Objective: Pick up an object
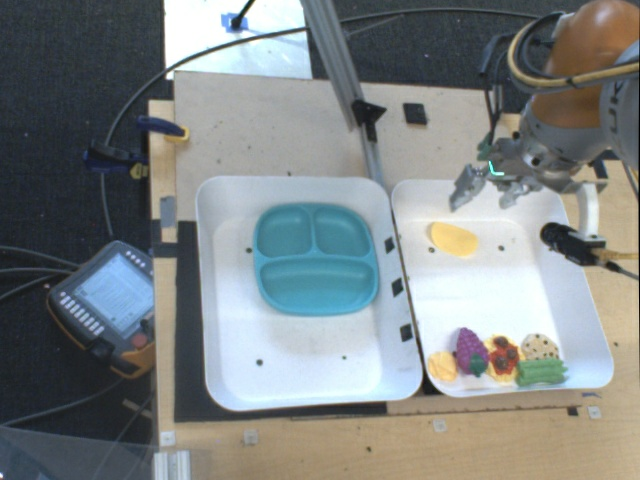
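My gripper (pixel 488 194) hangs over the far edge of the right bin (pixel 575 298), fingers spread open with nothing between them. A flat yellow piece (pixel 454 239) lies on the bin floor just below and left of the fingers, apart from them. Along the bin's near edge sits a cluster of toy foods: a small yellow item (pixel 442 366), purple grapes (pixel 470 349), a red and orange piece (pixel 502 355), a cookie (pixel 540 346) and a green vegetable (pixel 542 372).
The left bin (pixel 230 358) holds a teal divided plate (pixel 316 259). A black part (pixel 570 242) juts over the right bin's right side. A metal pole (pixel 335 53) slants up behind the bins. A teach pendant (pixel 105 303) lies off the bench's left.
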Robot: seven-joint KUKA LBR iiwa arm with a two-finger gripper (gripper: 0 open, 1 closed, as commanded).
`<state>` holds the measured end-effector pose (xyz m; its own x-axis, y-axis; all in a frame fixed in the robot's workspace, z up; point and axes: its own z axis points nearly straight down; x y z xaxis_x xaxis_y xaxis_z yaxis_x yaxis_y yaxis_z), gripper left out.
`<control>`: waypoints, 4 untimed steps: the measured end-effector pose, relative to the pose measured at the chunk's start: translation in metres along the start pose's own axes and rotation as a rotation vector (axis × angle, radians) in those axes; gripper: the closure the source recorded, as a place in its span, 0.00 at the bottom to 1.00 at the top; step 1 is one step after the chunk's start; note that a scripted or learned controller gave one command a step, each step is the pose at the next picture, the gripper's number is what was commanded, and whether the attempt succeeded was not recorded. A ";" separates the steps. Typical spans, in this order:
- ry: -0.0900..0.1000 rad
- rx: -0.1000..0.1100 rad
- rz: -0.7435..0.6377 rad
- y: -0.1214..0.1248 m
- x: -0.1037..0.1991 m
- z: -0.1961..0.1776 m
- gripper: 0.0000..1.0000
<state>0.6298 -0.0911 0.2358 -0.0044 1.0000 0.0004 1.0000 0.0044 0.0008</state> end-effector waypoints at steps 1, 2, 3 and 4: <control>0.000 -0.001 0.000 0.000 0.000 -0.001 0.00; -0.001 0.002 0.003 -0.005 -0.001 0.042 0.00; -0.001 0.003 0.004 0.000 -0.009 0.089 0.00; 0.000 0.002 0.000 0.002 0.001 0.146 0.00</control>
<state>0.6315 -0.0904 0.0901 -0.0045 1.0000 -0.0001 1.0000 0.0045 -0.0014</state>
